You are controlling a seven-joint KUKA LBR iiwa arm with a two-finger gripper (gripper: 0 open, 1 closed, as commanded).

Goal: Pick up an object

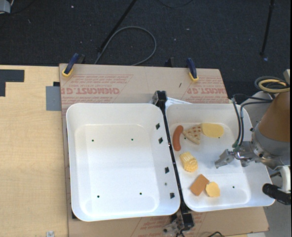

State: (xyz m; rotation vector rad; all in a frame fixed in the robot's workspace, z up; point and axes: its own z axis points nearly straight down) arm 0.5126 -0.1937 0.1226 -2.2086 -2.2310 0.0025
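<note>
The right bin (235, 194) holds several toy foods. A red sausage (177, 137) lies by the divider, with a tan toast wedge (193, 133) and a yellow slice (213, 130) to its right. A corn cob (188, 162) sits mid-bin. An orange-brown piece (199, 184) and a round yellow piece (213, 189) lie near the front. My gripper (222, 161) hangs low over the right half of this bin, right of the corn and apart from every item, with nothing seen in it.
The left bin (116, 167) stands beside the right one, on a cardboard sheet (111, 85) held by two clamps at the back. The arm (276, 127) comes in over the right bin's right rim. Cables run along the back.
</note>
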